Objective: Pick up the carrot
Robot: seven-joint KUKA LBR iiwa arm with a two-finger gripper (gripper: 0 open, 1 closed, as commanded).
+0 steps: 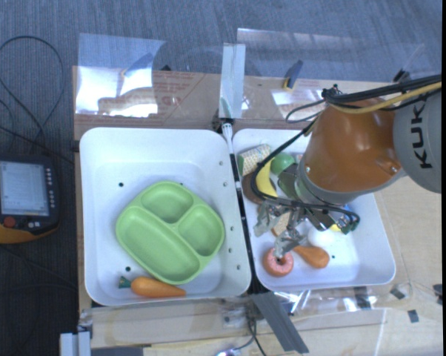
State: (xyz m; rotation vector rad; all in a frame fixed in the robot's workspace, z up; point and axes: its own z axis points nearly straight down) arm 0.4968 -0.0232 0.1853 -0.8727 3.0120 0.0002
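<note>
From above, the carrot point(158, 288) lies in the left bin point(97, 199), along its near wall and touching the rim of the green divided plate point(171, 230), well apart from the arm. The gripper point(286, 242) hangs over the right bin point(371, 269) above a pink doughnut point(278, 262). Whether the fingers are clenched or released I cannot tell. The bins' shared walls and the plate would likely crowd any reach toward the carrot.

Single fixed view, mounted above bench point(86, 136), looking down at slant. Far enough back to take in both white bins whole: left bin point(104, 199), right bin point(371, 262). Carpet floor point(208, 6) along top, pendant point(19, 195) at left edge. Arm point(356, 150) entering from right, near lens, covering part of right bin.
</note>
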